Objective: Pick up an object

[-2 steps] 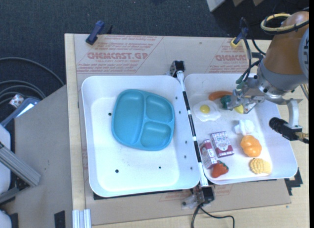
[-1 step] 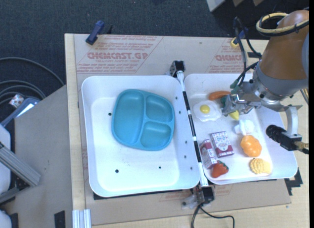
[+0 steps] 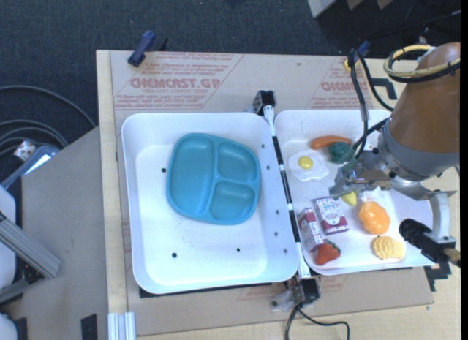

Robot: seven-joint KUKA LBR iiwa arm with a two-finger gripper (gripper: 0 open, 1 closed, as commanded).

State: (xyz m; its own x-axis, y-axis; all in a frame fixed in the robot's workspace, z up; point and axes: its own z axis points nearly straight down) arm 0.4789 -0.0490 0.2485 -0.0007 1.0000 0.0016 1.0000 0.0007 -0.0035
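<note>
My gripper hangs over the middle of the right bin, the grey and orange arm reaching in from the right. Just below it lies a small yellow piece, partly hidden. A fried egg toy sits to its left. A carrot and a green item lie behind it. In front are a red and white box, an orange fruit, a bumpy yellow item and a strawberry.
The left bin holds a blue divided plate. A black-clipped divider separates the two bins. A dark red packet lies against the right bin's left wall.
</note>
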